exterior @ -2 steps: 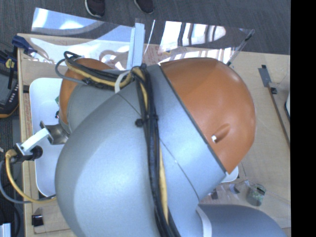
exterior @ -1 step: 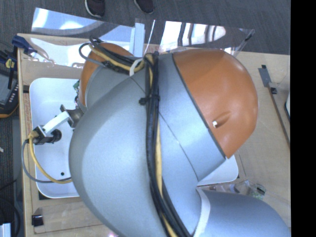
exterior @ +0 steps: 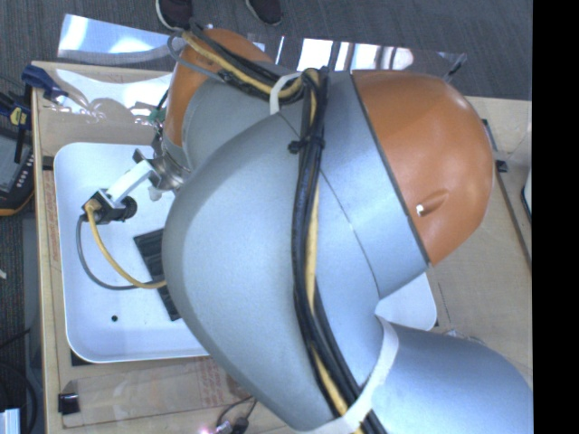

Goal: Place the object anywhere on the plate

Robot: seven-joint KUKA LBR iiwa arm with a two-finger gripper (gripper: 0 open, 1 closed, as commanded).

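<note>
My grey arm with its orange band [exterior: 425, 170] spreads across most of the camera view and covers the right part of the left bin [exterior: 72, 242]. Dark parts of the gripper [exterior: 159, 277] stick out from under the arm's left edge, low over the bin's white floor. A ridged black piece [exterior: 150, 248] is the clearest of them. Nothing can be made out between them. A tiny dark speck [exterior: 115, 317] lies on the bin floor near its front left corner.
A yellow cable [exterior: 95, 265] loops from a white-and-black connector [exterior: 113, 202] over the bin floor and back under the arm. Wooden bench [exterior: 136, 391] borders the bin in front. Dark gear [exterior: 14, 170] sits at the far left edge.
</note>
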